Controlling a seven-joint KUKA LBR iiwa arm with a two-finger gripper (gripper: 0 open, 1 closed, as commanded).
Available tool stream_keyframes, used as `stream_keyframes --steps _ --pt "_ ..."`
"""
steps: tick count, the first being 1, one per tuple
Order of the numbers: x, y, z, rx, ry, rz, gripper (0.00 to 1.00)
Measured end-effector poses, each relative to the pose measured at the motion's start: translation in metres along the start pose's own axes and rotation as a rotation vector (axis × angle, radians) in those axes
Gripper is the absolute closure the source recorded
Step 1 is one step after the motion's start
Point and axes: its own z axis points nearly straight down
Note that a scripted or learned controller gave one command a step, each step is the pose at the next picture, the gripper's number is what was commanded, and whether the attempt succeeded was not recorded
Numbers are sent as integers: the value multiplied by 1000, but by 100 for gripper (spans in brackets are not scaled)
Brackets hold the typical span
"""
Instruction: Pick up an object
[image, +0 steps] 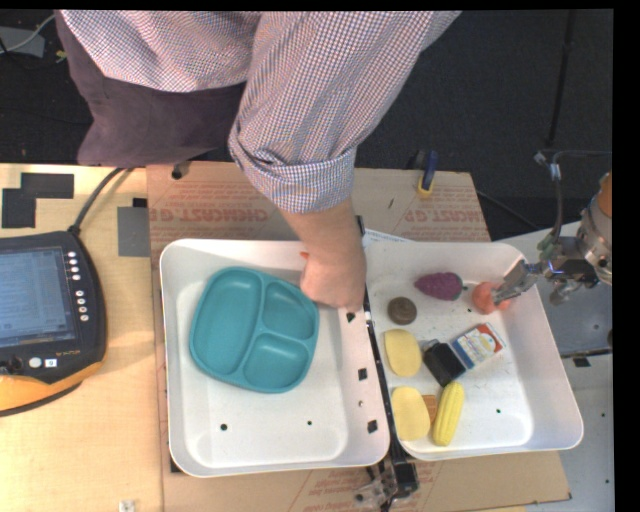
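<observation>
Tomato (483, 294): small red thing near the right bin's (560, 395) far right wall, right of the purple piece (438, 286).
Gripper (522, 278): mine, just beside the tomato on its right; whether it is open or closed I cannot tell.
Neighbours: brown disc (401, 310), carton (477, 346) and corn (448, 412) lie apart from the tomato.
Hand (333, 275): a person's, at the plate (254, 329) in the left bin.
Advice: I should centre over the tomato, descend straight, close gently, and stay clear of the wall.
</observation>
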Motion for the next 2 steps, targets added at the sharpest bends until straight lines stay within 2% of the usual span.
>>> stream_keyframes --steps 1,2 --pt "-13 8 -24 -2 -1 -1 0" --pt "-11 -19 153 15 6 0 0"
